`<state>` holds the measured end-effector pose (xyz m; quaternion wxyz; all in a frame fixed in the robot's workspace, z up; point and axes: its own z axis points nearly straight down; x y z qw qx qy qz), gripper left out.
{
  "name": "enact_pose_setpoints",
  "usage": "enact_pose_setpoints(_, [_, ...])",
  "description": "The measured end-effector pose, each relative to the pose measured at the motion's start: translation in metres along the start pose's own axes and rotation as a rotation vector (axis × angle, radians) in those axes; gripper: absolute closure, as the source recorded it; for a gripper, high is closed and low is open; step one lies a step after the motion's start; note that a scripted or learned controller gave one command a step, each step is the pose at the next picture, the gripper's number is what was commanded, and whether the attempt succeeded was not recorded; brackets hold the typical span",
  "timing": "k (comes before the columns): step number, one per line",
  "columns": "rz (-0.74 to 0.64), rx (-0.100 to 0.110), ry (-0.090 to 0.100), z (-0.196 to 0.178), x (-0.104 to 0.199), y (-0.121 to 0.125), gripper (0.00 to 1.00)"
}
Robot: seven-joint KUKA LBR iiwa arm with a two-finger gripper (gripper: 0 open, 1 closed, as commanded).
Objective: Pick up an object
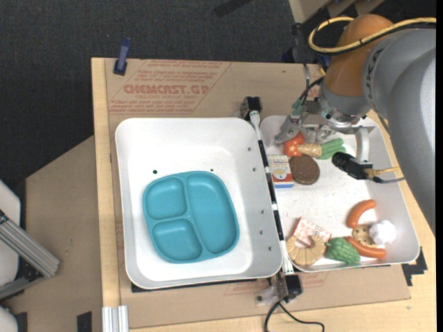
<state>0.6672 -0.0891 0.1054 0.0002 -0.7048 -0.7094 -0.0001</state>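
Bright, even overhead light, soft shadows, mild glare on the white bins [131, 144]; the near arm [408, 88] looks blurred.

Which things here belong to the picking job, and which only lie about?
Job: two-finger gripper; small red toy tomato; round brown toy patty; right white bin.
Lying about: teal three-compartment plastic tray; left white bin; blue clip.

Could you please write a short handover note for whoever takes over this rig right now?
Gripper: low over the far end of the right white bin; finger state unreadable, nothing visibly held.
Beneath it: small red toy, tan piece, green piece, round brown patty.
Near end: orange sausages, green broccoli-like toy, round tan biscuit.
Left white bin holds a teal three-compartment tray.
Done: nothing lifted. Left: grasp and raise one object.
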Motion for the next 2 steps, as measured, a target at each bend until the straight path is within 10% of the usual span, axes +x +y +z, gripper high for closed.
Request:
enact_pose_setpoints(1, [0.004, -0.006, -0.002, -0.016, -0.003, 0.001, 1.00])
enact_pose_setpoints(2, [0.002, 0.000, 0.002, -0.084, 0.045, -0.039, 1.00])
